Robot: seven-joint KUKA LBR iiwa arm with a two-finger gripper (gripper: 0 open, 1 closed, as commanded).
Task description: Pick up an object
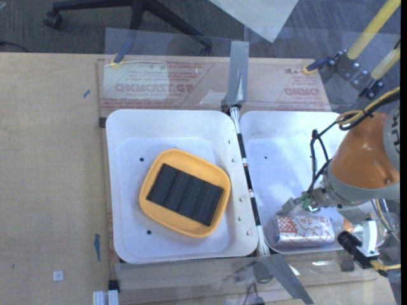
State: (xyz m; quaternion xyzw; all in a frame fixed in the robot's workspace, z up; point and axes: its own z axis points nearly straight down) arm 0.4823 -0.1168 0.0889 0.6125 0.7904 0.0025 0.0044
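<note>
Across both white bins: the left bin (pixel 127 145), well away from the gripper, holds a yellow tray (pixel 150 186) with a dark ribbed insert (pixel 186 194). Grey arm (pixel 365 154) with its orange band hangs over the right bin (pixel 273 138). Gripper (pixel 313 203) sits low at the front; a silver can (pixel 304 229) with red pattern lies on its side just beneath; grip state hidden, cannot tell.

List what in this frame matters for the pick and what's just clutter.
Job-relevant:
- gripper, low in the right bin
- silver packet with red pattern, right bin's near edge, beside the gripper
- yellow tray with black ribbed insert, left bin

Just lying about:
- office chair base
- paper sheet
- yellow-handled tool
- cardboard under the bins
</note>
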